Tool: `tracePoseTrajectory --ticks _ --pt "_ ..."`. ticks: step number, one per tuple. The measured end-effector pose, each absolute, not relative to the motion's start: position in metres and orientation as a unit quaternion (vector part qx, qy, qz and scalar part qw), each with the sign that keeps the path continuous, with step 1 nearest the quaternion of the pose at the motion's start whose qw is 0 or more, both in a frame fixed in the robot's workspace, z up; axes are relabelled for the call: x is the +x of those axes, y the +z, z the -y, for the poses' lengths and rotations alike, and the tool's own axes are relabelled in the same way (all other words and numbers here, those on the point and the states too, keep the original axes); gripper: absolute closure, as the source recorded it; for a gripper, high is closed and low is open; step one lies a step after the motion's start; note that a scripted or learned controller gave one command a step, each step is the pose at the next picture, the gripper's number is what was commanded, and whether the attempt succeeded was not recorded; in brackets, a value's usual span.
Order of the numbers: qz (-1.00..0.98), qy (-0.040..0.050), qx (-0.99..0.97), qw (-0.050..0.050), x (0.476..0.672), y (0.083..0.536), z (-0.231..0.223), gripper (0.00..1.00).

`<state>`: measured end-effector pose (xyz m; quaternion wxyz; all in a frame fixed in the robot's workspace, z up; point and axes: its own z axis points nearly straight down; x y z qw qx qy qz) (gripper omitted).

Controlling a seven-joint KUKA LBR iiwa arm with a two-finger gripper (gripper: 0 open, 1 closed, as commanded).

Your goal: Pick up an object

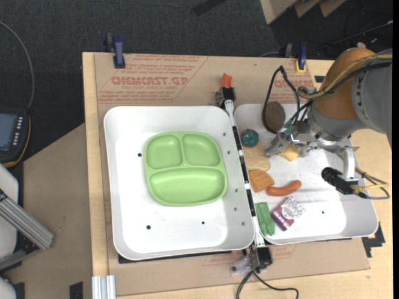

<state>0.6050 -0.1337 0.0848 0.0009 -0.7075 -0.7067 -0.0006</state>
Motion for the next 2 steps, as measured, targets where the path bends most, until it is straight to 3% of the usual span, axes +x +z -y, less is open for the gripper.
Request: tracePoseTrajectory --ticks 1,2 --pt "0.707 -0.0003 -0.707 -0.001 0.605 0.096 0.134 1.00" --pt "0.710 -0.0045 -0.704 -0.004 0.633 0.192 0.071 1.00"
